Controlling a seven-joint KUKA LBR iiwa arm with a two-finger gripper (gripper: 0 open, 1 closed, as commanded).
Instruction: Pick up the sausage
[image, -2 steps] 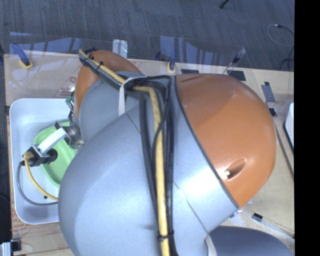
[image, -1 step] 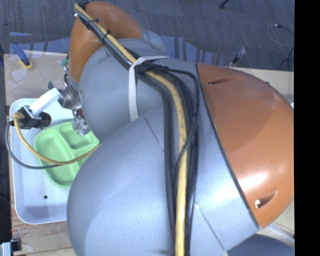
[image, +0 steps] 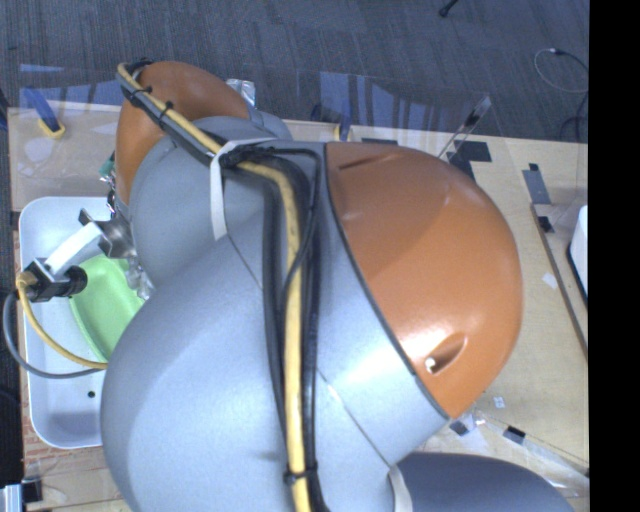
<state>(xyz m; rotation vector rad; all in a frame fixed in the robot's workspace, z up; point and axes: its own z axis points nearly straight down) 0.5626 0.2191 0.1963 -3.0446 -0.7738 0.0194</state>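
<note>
The grey arm (image: 250, 330) with its orange band (image: 430, 270) is very close to the camera and covers most of both bins. Its wrist reaches over the left bin (image: 45, 410). Metal parts of the gripper (image: 125, 250) stick out at the arm's left edge, just above a light green object (image: 105, 300) lying in that bin. A white piece with a black end (image: 50, 270) juts out to the left of the gripper. The arm hides whatever lies under the gripper.
A yellow cable (image: 45, 345) loops over the left bin's floor. A yellow and black cable bundle (image: 285, 300) runs down the arm. Bench surface (image: 555, 230) with tape marks lies at the right, and a yellow-tipped tool (image: 45, 115) at the top left.
</note>
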